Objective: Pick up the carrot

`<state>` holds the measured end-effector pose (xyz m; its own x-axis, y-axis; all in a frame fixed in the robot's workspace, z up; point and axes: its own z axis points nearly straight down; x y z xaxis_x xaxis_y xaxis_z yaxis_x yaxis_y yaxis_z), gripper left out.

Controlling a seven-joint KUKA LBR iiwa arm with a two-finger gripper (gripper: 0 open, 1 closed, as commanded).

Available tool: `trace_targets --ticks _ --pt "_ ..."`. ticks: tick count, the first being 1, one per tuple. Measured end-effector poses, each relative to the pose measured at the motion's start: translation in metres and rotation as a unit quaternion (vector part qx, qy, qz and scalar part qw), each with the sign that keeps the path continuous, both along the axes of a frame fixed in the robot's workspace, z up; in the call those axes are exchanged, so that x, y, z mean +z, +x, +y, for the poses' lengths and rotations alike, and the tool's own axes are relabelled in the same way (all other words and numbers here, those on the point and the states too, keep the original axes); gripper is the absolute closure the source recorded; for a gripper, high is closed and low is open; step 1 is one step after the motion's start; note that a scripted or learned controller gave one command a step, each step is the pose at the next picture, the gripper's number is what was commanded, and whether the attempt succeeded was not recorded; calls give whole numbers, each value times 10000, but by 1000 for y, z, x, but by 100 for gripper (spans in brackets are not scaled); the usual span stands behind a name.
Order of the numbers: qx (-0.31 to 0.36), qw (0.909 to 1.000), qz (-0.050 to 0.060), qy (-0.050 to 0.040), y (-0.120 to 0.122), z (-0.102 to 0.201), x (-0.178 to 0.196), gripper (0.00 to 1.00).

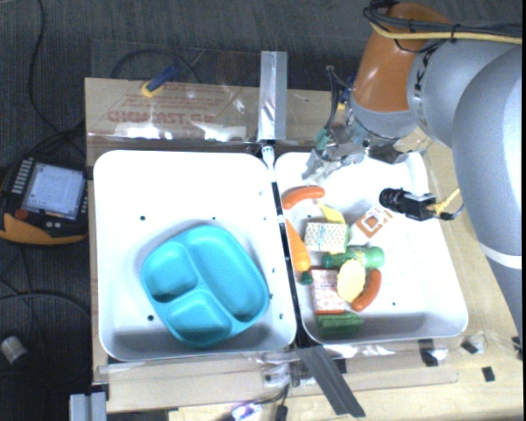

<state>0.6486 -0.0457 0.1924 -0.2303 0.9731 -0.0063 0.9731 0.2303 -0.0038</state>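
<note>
The carrot (pixel 296 246) is an orange stick with a green end. It lies lengthwise along the left wall of the right bin (pixel 438 270), beside a heap of toy food. My gripper (pixel 335 161) hangs over the far left part of that bin, well behind the carrot and just beyond an orange-red sausage (pixel 302 195). It looks open, with nothing between its fingers.
The heap next to the carrot holds a pale block (pixel 324 233), a green piece (pixel 355 258), a yellow piece (pixel 351 281), a red sausage (pixel 368 291), a red box (pixel 327 298) and a green cucumber (pixel 339 322). A blue divided plate (pixel 206 283) sits in the left bin (pixel 123 191).
</note>
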Motion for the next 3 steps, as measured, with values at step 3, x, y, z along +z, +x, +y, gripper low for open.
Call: trace_targets --ticks 3 --pt "-1057 9944 -9 21 -8 50 92 0"
